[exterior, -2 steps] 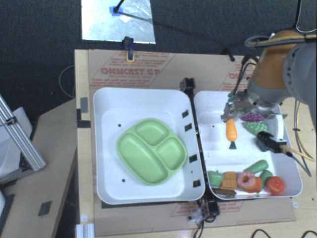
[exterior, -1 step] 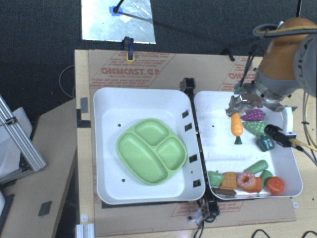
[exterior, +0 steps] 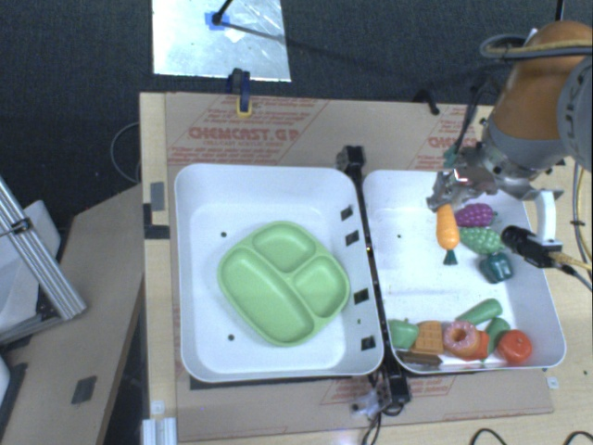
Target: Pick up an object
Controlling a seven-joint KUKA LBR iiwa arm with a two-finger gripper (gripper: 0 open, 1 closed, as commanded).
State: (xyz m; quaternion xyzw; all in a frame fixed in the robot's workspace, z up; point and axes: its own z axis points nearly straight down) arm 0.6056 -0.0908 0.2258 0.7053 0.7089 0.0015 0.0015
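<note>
A grey robot arm reaches into the right bin (exterior: pixel 398 248). Its tool (exterior: pixel 451 185) sits just above a toy carrot (exterior: pixel 447 227); whether it grips the carrot, I cannot tell. Purple grapes (exterior: pixel 474 215) lie touching the carrot's right side. The risk I judge: a weak hold lets the carrot slip or drags the grapes along.

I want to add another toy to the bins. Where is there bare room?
Right bin: bare floor left of the carrot, above the front toy row. Left bin: margins around the green plate. Crowded: right bin's far corner under the gripper.
</note>
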